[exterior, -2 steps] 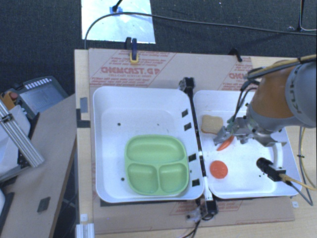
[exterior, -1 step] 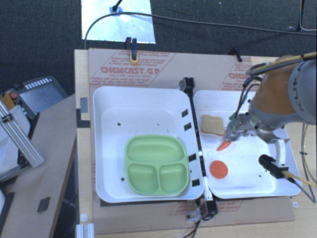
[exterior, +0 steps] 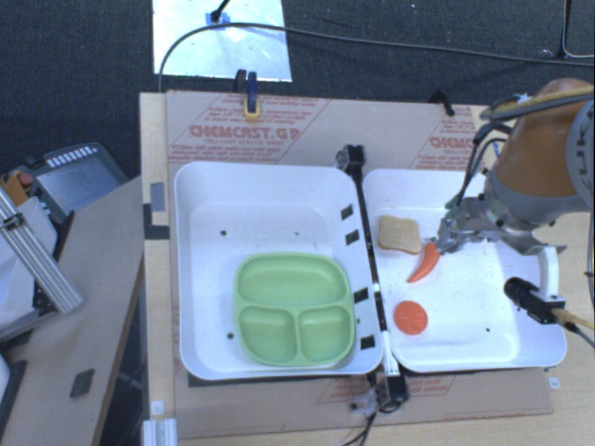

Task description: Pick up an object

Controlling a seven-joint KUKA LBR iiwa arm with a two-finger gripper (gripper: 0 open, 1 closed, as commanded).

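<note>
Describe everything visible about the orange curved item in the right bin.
The orange curved item is a slim, tapered piece, smooth and plastic-looking like a toy chili or carrot. It lies in the right bin, its pointed end toward the near-left. Its upper end sits at the gripper; contact is unclear. The tan bread slice lies just left, the round orange-red piece below, apart.

Grey arm [exterior: 544, 193], broad orange band above wrist, thin cables alongside, dark metal tool [exterior: 450, 237].
</note>
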